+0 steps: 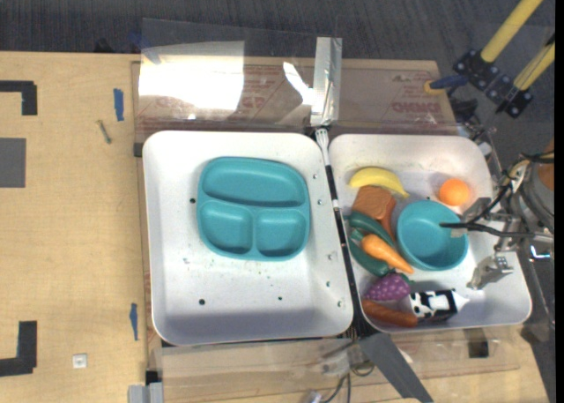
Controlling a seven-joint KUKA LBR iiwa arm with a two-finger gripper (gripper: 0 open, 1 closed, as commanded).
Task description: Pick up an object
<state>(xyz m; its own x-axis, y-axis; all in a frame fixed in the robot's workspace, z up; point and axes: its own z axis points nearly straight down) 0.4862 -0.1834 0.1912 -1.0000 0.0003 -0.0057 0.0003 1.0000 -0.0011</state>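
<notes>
The right bin (507, 304) holds a pile of toy food. A yellow banana (377, 180) lies at the back, an orange ball (454, 191) at the back right, and a teal bowl (430, 234) in the middle. An orange carrot (386, 254) leans on the bowl's left side, above a brown piece (374, 204). Purple grapes (388, 287), a brown item (388, 312) and a black-and-white cow toy (432, 303) sit at the front. My gripper (495, 235) hangs low over the bin's right side, just right of the bowl, with nothing visibly held.
The left bin (167, 242) carries a teal divided plate (253, 207). A clear plastic sheet and a taped cardboard wall stand behind both bins. Cables and metal arm parts crowd the right bin's right rim (520, 242). Yellow bars cross the top right corner.
</notes>
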